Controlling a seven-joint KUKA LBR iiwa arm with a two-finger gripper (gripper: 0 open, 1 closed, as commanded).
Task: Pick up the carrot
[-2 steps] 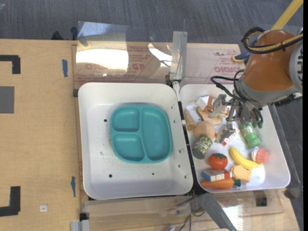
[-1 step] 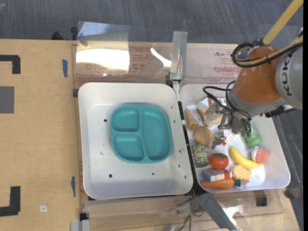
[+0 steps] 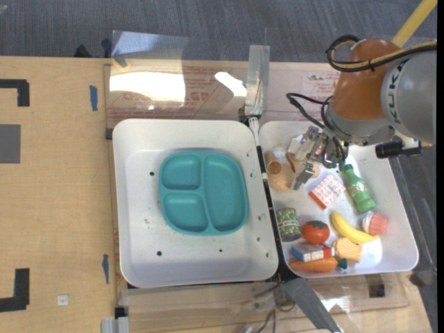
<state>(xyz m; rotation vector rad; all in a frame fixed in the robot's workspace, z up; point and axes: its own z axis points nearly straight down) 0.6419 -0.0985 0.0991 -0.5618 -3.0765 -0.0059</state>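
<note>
While I am watching from the overhead camera, two white bins are sitting side by side on the bench. The left bin [image 3: 132, 207] is holding a teal divided plate [image 3: 204, 192] with three compartments. The right bin [image 3: 399, 207] is carrying a crowd of toy food: a green bottle [image 3: 356, 186], a red and white carton [image 3: 327, 191], a banana [image 3: 351, 228], a tomato [image 3: 316, 232], a dark green can [image 3: 287, 223], a pink-topped piece [image 3: 375, 222], a yellow wedge [image 3: 348, 249] and a tan cup [image 3: 276, 165].

The carrot [image 3: 313, 264] is lying flat at the near edge of the right bin, just below the tomato and touching the yellow wedge. Its long axis is running nearly left to right, tilting only slightly; I cannot tell which end is the tip. It is showing as a slim orange stick.

The gripper [image 3: 310, 159] is hanging over the far part of the right bin, near the tan cup and well apart from the carrot. I cannot tell how it is set.
</note>
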